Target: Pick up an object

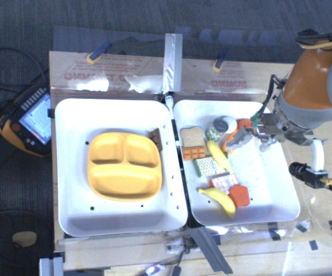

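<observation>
Dark grey carpet all around, cables trailing at the far left beside a handheld pendant (33, 121) with a lit blue screen and orange casing; small tan lump (23, 238) on the floor lower down. Wooden bench (126, 68) next, topped by clear plastic sheeting and two yellow-and-blue clamps along its back edge. Left bin (68, 211) carrying a yellow divided plate (124, 165) near its middle, with a small brown block (155, 137) touching the plate's upper right corner. Right bin (275, 206) crowded toward its left half: slice of toast (192, 135) at the top, orange waffle-like piece (193, 152) just below it, green-and-white can (219, 126) to the right of the toast, yellow banana (217, 155) slanting down the middle, green checked packet (206, 167) beside it, red-and-white packet (224, 181) lower, second banana (219, 199) near the front wall, red block (240, 195) touching its right end. Orange piece (238, 127) just right of the can, next to the gripper. Gripper (239, 139) reaching in from the right, low over the bin's upper middle; fingers blurred, impossible to tell whether spread or closed, nothing seen pinched. Grey arm (307, 91) with orange band at the far right
</observation>
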